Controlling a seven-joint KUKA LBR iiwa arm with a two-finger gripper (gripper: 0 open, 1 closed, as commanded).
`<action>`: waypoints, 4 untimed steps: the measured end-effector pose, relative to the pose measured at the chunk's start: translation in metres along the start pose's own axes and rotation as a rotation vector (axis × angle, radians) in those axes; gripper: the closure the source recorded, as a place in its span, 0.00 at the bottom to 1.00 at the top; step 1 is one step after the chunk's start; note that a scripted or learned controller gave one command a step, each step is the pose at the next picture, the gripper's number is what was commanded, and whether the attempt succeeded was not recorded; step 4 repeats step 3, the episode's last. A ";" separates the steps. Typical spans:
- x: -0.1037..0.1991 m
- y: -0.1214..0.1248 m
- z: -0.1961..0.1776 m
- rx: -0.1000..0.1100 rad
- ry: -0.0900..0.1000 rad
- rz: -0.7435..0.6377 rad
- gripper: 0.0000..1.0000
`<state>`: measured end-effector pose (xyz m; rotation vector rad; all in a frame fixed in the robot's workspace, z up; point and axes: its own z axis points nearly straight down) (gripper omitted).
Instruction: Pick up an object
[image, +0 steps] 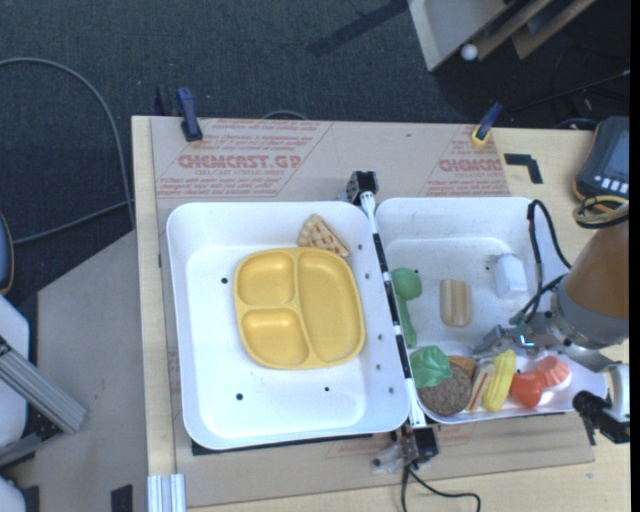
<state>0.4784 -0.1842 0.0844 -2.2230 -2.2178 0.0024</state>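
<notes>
My gripper (507, 342) is low over the front right part of the right bin (440, 215), its grey wrist and orange band (603, 272) coming in from the right. Just under and in front of it lie a yellow corn-like piece (499, 380), a red tomato piece (528, 390) and an orange piece (553, 373). A green leaf (430, 364) and a brown patty (447, 394) sit to their left. Farther back are a tan bread-like piece (456, 301), a green piece (406, 284) and a white object (508, 273). Nothing is visibly held.
The left bin (200, 330) holds a yellow divided plate (298, 306) with a waffle-like cracker (323, 236) behind it. Clamps (187, 113) grip the cardboard-covered bench at the back. A black cable (536, 240) runs along the right bin's right side.
</notes>
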 end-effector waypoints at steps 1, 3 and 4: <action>0.002 0.002 -0.010 -0.004 0.001 0.000 1.00; 0.127 0.061 -0.103 -0.002 0.001 -0.004 1.00; 0.127 0.061 -0.103 -0.002 0.001 -0.004 1.00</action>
